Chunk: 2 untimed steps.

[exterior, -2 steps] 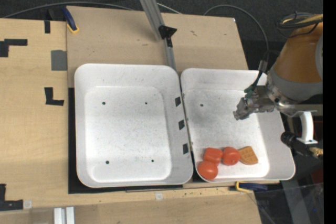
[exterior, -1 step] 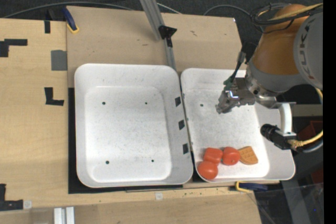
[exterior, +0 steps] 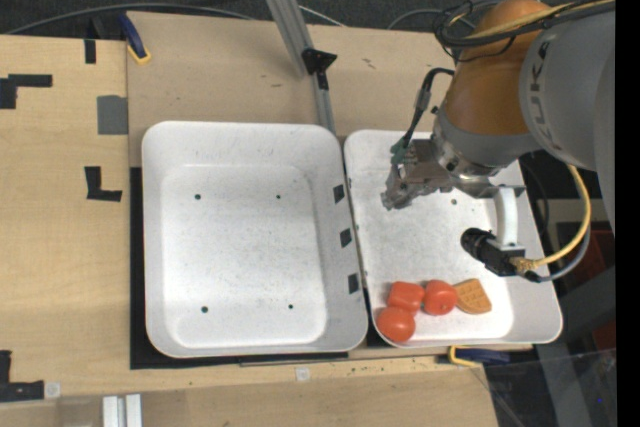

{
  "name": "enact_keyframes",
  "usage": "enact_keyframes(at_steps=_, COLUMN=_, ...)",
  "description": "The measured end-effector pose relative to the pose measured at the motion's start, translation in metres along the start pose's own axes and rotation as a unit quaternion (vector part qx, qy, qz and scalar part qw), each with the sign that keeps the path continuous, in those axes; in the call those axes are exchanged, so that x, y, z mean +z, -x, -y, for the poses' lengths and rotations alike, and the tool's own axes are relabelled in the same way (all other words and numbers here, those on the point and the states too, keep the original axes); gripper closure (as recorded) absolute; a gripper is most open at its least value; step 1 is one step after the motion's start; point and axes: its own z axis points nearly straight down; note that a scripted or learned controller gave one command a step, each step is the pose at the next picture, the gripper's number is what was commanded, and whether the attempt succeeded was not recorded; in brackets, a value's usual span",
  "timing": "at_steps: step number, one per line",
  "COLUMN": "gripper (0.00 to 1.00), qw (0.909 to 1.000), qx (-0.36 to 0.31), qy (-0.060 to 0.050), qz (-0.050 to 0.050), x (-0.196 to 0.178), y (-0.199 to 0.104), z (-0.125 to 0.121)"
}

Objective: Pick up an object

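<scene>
You see tool (exterior: pixel 392 198) over right bin (exterior: pixel 400 235), grip state unclear. Three rounded glossy red pieces (exterior: pixel 412 307) and tan wedge (exterior: pixel 473 296) cluster at speckled bin's near edge.

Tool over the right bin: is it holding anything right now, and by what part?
Nothing is held. The tool hangs over bare floor of the right bin, apart from the three red pieces and the orange piece near its front edge.
</scene>
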Motion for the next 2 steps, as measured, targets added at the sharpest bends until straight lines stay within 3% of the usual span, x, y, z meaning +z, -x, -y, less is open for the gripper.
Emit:
enact_keyframes(at_steps=1, gripper=1.00, qw=1.0000, qx=-0.001, qy=0.001, qz=0.000, x=0.000, y=-0.050, z=-0.025)
enact_keyframes(at_steps=2, gripper=1.00, qw=1.0000, qx=-0.001, qy=0.000, qz=0.000, x=0.002, y=-0.111, z=-0.030)
